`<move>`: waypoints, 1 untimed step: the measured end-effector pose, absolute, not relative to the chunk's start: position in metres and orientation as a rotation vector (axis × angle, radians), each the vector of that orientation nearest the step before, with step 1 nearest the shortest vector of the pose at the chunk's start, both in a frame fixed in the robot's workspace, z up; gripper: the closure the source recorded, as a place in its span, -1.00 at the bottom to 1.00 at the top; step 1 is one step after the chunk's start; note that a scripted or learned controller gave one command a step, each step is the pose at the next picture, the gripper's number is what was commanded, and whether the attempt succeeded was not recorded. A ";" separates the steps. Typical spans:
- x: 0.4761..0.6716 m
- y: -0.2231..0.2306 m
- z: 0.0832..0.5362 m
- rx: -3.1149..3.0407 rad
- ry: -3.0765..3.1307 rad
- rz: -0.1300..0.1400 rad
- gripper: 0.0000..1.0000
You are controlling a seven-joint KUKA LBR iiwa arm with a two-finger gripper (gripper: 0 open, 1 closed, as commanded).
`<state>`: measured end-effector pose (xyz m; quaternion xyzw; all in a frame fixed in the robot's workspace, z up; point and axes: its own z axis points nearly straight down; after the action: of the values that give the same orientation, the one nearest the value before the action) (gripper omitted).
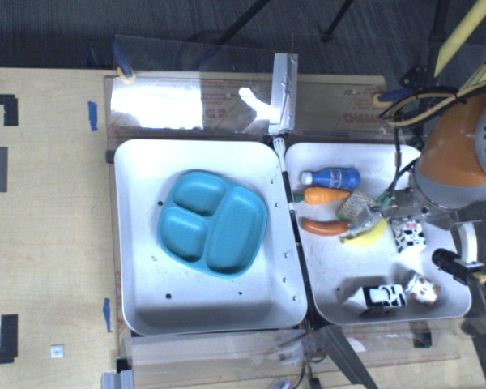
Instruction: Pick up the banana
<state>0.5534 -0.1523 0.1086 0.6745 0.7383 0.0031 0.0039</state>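
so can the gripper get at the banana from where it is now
Probably yes. The gripper is already down on the banana in the right bin, though the hot dog lies close on one side.

No legible text, brand, number or sign. Blue bottle point(334, 177), upper part of right bin point(449, 310): label too blurred to read. Reddish print on cardboard point(227, 112) behind bins, upper centre of frame: characters indistinct. Black-and-white patterned items, lower right: no readable marks.
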 end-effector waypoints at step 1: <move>0.553 -0.154 0.117 2.117 2.309 0.009 1.00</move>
<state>0.5533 -0.1536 0.1175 0.6757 0.7371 0.0029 0.0045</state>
